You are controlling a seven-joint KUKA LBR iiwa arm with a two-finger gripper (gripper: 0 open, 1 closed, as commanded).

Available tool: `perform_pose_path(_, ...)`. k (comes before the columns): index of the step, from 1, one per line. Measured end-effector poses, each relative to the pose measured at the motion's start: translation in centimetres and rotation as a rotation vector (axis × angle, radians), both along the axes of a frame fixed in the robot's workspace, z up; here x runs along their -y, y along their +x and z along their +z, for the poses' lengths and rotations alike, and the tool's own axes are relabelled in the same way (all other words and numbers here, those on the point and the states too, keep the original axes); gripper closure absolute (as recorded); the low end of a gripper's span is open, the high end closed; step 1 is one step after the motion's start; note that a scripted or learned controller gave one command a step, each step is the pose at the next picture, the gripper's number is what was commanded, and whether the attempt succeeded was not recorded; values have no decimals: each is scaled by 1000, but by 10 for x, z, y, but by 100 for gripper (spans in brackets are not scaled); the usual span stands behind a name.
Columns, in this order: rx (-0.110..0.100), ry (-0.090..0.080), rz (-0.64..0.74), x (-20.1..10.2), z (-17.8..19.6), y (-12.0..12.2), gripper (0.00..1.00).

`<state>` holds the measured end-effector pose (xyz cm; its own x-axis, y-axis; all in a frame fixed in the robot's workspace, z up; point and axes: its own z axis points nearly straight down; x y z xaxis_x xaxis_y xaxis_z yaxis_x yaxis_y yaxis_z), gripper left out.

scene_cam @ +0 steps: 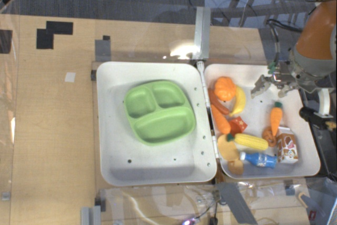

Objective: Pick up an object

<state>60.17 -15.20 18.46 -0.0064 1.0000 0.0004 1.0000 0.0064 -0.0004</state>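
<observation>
The right bin [310,166] holds several toy foods: an orange fruit [224,88], a yellow banana [239,101], a long orange carrot [219,116], a small carrot [276,117], a corn cob [251,141], a blue bottle [260,159], a brown carton [287,147] and a small red piece [238,125]. My gripper [274,84] hangs over the bin's upper right part with its two fingers spread open and nothing between them. It sits above the small carrot and to the right of the banana.
The left bin [113,166] holds a green divided plate [158,111]. A metal divider [202,34] runs between the bins at the back. The arm's orange band [318,34] and cables crowd the right edge.
</observation>
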Motion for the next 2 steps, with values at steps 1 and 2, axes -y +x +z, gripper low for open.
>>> perform_pose_path(1, 4, -1, 116, -38, -74, 52, 0)
perform_pose_path(2, 16, -3, 247, -42, -95, 6, 0)
